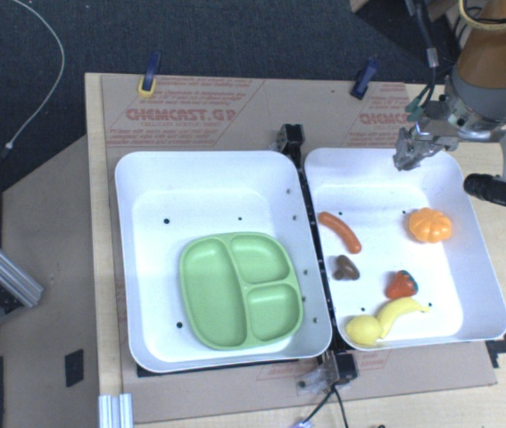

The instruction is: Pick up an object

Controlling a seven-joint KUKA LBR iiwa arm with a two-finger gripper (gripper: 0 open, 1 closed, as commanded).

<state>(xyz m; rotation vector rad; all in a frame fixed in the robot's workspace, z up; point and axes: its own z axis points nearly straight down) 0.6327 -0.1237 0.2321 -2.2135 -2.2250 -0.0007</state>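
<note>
Gripper [410,156] hangs over the far rim of the right bin [476,266], near that bin's far corner, grey arm [493,52] with orange band entering from the right. Finger spread: cannot tell, tips too small and dark against the rim. Nothing visible between them.

Right bin contents, all lying on the white floor and apart from the gripper: orange pumpkin-like toy [430,226] closest to the gripper, toward the right wall; sausage [340,231] left of the pumpkin, near the wall shared with the left bin; small brown piece [346,269] just nearer the camera than the sausage; red item [402,284] right of the brown piece; yellow banana [400,312] and yellow lemon [364,329] at the near edge, touching each other.

Left bin [145,239] holds a green three-compartment plate [239,289], lying flat.

Both bins sit on a brown cardboard sheet [235,105] with red print, clamped at the far edge by a yellow-blue clip [149,77] and a blue clip [364,78]. Dark carpet floor [190,16] around it, white cable [47,52] lying on it far left of the bins.
</note>
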